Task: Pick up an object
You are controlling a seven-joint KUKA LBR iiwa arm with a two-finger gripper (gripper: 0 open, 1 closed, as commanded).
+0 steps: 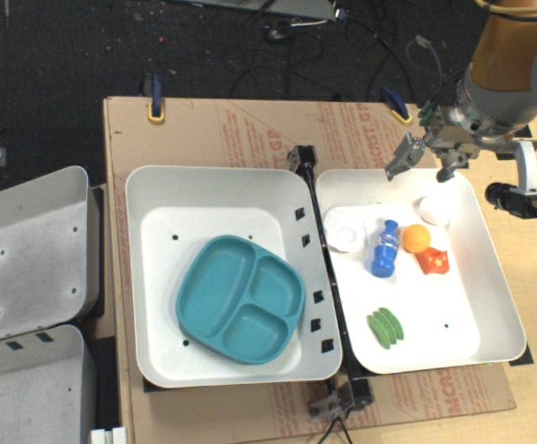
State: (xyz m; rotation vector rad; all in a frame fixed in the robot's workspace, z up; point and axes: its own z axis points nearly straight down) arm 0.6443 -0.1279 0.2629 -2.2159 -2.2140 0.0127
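My gripper (427, 161) hangs open above the far edge of the right bin (490, 336), with nothing between its two dark fingers. Below it in that bin lie a white lump (434, 210), an orange ball (417, 238), a red piece (433, 261), a blue bottle (384, 248), a white round lid (345, 229) and a green pickle-like piece (385, 326). The white lump is nearest, just below the right finger.
The left bin (152, 202) holds a teal divided plate (240, 298). A black clamp bar (319, 248) runs between the two bins. Grey metal trays (28, 239) lie off the bench at the left. Blue-yellow clips (155, 98) pin the cardboard's far edge.
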